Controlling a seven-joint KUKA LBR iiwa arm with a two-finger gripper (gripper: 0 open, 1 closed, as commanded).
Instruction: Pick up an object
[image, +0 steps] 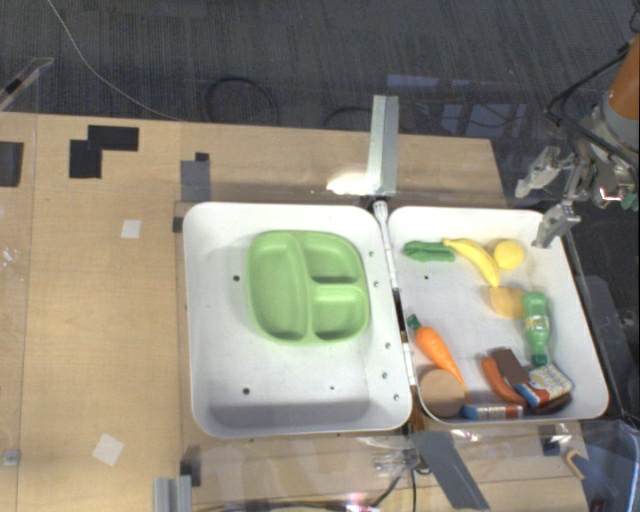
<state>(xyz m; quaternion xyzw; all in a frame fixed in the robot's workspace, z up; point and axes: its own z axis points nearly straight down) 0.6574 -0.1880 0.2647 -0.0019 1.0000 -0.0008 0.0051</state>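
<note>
Hovering over the far right corner of the right bin (590, 330), tool (556, 205) sits high off the contents, nothing between its parts; whether it's wide or narrow I cannot tell, too small and cluttered there. Arm comes in from the right, so that corner is the natural entry point.

Pick candidates all sit in the right bin: banana (474, 258) and yellow lemon (509, 254) near the far edge, closest to the tool; green pepper (428, 251) beside the divider at the far side; pale potato-like item (505, 300) mid-bin; green bottle (536, 327) along the right wall; carrot (436, 350) by the divider; brown round item (441, 388), hot dog (498, 380) and a small carton (549, 381) crowded at the near edge.

Left bin (215, 330) holds a green divided plate (306, 286), centered.

Judgement: pre-grasp stage, nothing lifted yet. Lemon or banana look easiest, being apart from the near-edge clutter.
</note>
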